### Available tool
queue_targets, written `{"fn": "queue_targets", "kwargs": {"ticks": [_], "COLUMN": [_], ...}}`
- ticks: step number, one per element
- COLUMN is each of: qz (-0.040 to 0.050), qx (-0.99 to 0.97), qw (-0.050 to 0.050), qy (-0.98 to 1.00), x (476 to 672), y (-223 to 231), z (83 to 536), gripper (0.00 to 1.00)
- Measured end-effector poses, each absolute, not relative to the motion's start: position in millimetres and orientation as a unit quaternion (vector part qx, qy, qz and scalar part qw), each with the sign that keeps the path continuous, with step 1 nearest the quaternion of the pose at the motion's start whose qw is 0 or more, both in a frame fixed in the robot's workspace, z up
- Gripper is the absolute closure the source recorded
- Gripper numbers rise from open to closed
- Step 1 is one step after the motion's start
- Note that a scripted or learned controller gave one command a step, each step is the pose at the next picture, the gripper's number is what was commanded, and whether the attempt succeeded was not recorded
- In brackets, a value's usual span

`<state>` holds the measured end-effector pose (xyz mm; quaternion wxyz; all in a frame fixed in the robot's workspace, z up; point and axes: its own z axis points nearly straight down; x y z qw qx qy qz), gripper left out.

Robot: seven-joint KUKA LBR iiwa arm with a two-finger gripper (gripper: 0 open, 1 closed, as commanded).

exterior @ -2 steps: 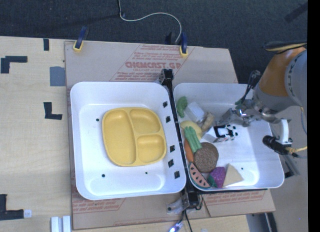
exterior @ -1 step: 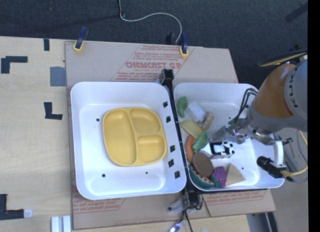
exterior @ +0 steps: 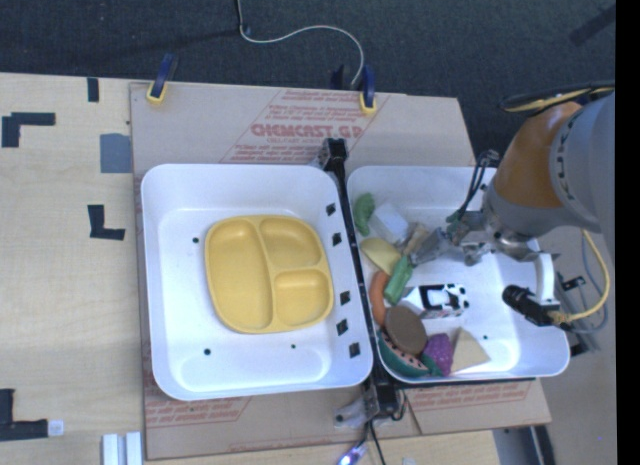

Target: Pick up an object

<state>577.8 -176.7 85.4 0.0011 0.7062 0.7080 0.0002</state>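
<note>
The right bin (exterior: 520, 358) holds several toy foods. Along its left side lie a green leafy piece (exterior: 362, 211), a pale clear item (exterior: 390, 223), a yellow piece (exterior: 380, 253), a green stick (exterior: 400, 278) and an orange carrot (exterior: 377, 293). Nearer the front are a brown disc (exterior: 406, 328), a black-and-white item (exterior: 441, 298), purple grapes (exterior: 438, 353), a cream wedge (exterior: 468, 351) and a watermelon slice (exterior: 394, 361). My gripper (exterior: 426, 243) hangs low in this bin, just right of the yellow piece and above the green stick. Nothing is visibly lifted.
The left bin (exterior: 170, 213) carries a yellow divided plate (exterior: 268, 273). A black divider (exterior: 345, 243) runs between the bins. The arm's grey body and orange band (exterior: 530, 168) cover the right bin's far right corner, and cables (exterior: 545, 308) trail over its right rim.
</note>
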Motion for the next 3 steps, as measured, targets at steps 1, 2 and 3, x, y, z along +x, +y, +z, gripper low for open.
{"fn": "queue_targets", "kwargs": {"ticks": [1, 2, 3], "qz": [0.0001, -0.0003, 0.0066], "qx": [0.707, 0.707, 0.702], "qw": [0.002, 0.001, 0.005], "qy": [0.707, 0.707, 0.712], "x": [529.2, 530.3, 574.3], "y": [-168.4, -168.6, -63.3], "z": [86.1, 95.6, 259.3], "gripper": [0.00, 1.00, 1.00]}}
